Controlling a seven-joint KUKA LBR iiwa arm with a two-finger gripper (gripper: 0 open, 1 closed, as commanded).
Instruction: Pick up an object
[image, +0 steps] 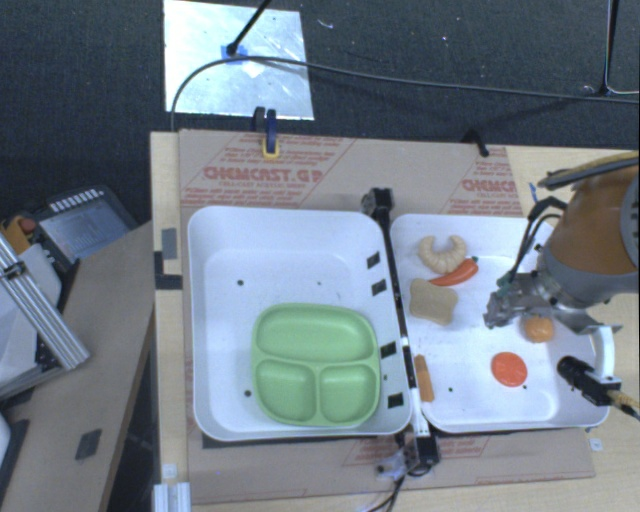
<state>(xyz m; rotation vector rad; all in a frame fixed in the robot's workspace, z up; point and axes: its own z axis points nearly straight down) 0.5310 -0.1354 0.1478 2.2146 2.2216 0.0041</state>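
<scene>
Just beside hand (502, 312): orange ball (539, 329)

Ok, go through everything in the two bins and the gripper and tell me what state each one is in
Green divided plate: flat in the left bin, compartments bare.
Croissant: lying in the right bin, by the red chili pepper.
Tan bread slice: lying flat.
Round red piece: lying flat, alone.
Orange piece: beside the gripper.
Gripper: low in the right bin, not seen holding anything.
</scene>
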